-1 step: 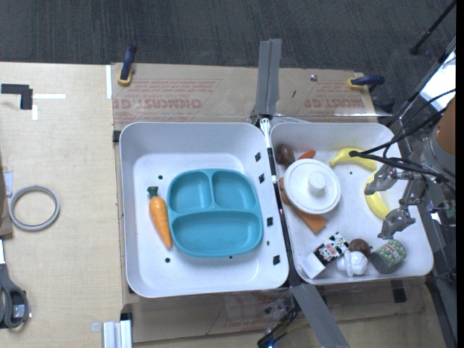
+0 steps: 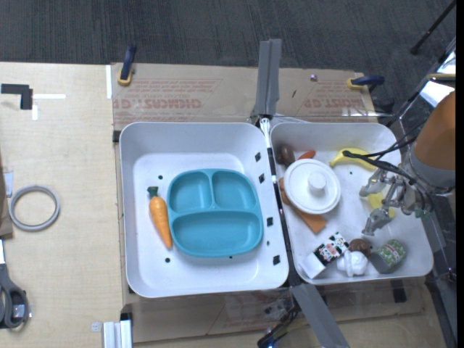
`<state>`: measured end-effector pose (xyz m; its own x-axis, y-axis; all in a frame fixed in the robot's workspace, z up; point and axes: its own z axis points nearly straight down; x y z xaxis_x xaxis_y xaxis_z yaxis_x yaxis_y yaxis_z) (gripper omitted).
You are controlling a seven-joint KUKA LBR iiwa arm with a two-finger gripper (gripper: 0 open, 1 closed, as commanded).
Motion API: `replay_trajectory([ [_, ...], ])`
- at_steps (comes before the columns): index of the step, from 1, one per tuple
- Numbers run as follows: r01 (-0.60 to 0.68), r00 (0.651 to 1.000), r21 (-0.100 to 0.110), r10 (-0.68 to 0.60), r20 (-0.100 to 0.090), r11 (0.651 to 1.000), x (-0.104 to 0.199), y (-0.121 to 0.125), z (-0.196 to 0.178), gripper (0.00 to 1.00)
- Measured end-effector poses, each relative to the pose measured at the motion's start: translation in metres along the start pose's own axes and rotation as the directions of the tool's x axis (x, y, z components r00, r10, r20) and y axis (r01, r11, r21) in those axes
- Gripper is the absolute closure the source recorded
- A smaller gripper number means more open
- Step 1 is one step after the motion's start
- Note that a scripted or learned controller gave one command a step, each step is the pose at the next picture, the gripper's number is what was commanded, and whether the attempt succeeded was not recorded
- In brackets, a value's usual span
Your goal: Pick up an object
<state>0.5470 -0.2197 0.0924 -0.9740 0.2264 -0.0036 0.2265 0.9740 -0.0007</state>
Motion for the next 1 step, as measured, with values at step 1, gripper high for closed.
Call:
replay_trajectory([
  [1, 0.005, 1.0, 0.001, -0.005, 0.003, 1.0, -0.0015, 0.0023, -0.0095, 1.0],
])
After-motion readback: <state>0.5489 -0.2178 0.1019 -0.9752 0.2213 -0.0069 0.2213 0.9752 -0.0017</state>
